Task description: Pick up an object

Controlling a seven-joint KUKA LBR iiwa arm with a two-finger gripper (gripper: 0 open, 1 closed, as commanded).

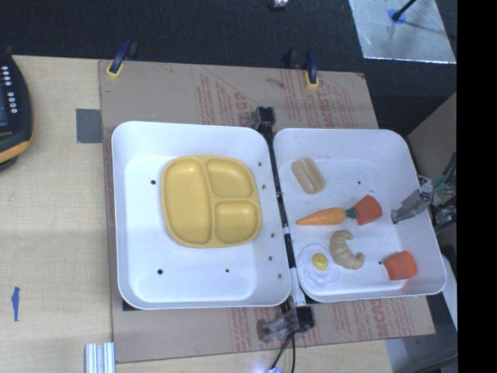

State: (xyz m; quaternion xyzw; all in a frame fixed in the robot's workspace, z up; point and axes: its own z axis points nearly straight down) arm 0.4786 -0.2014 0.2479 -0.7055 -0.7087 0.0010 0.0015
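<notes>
The right bin (pixel 377 158) holds several toy foods. A tan bread roll (pixel 308 176) lies at its back left. An orange carrot (pixel 321 217) lies mid-bin, with a red piece (pixel 368 210) just right of it. A croissant (pixel 345 250) and a fried egg (pixel 317 261) sit near the front. A red-orange block (pixel 401 266) rests at the front right. My gripper (pixel 410 206) sits over the bin's right rim, apart from every item, about level with the red piece. Nothing is seen in its grasp.
The left bin (pixel 132 239) bears a yellow divided plate (pixel 211 200). Both bins rest on a cardboard sheet (pixel 194 92) clamped at the back. A black and orange device (pixel 12 107) lies at the bench's far left.
</notes>
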